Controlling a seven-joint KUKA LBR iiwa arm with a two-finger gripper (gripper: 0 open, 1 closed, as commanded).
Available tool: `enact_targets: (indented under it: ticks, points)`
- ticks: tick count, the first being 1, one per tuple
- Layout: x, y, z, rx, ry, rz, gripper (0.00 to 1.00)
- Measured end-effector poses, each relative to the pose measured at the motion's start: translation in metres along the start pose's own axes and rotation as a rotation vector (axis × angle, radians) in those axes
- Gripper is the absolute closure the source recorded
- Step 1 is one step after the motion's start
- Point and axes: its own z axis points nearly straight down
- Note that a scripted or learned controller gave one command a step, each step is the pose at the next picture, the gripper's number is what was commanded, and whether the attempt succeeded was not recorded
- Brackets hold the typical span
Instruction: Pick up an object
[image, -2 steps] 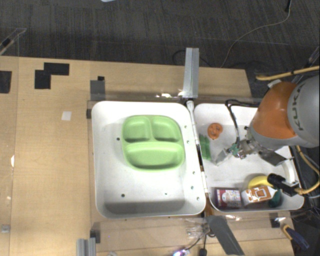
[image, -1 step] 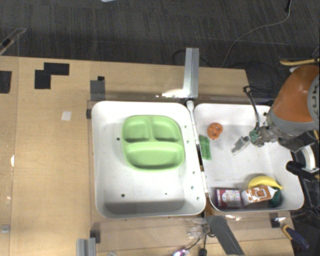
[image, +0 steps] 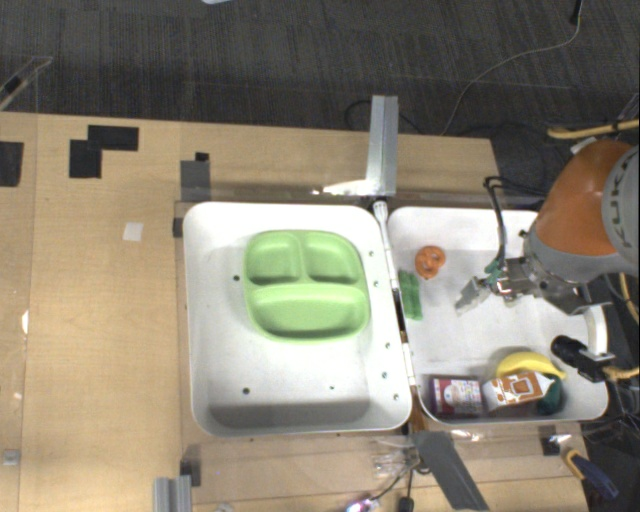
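The fingers (image: 468, 296) are seen spread apart, with nothing pinched between them, low over the bare white floor of the right bin (image: 470, 345), towards its middle. The grey arm (image: 590, 215), with its orange band, is brought in from the right. Nearest the fingers, a small orange ball (image: 430, 260) is found, just up and to the left, standing clear of them. A green marker (image: 408, 296) is laid along the bin's left wall, near the fingers but apart from them. Open floor is left between the fingers and both of these.

Along the near wall a cluster is packed tight: a dark red carton (image: 456, 394) lying flat, a brown bottle (image: 518, 388) touching it on the right, a yellow banana (image: 530, 361) resting over the bottle, and a dark green item (image: 556, 400) tucked into the corner.

In the left bin (image: 290, 385), across the divider, a green sectioned plate (image: 303, 283) is set alone. Both bins are carried on the wooden table (image: 100, 320).
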Motion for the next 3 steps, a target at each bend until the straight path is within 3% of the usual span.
enact_targets:
  ticks: [1,2,3]
  points:
    - [0.000,0.002,-0.012,-0.005,-0.001,-0.003,1.00]
    - [0.009,0.004,-0.074,-0.003,-0.001,-0.018,1.00]
    - [0.021,0.060,-0.077,-0.001,-0.001,0.076,1.00]
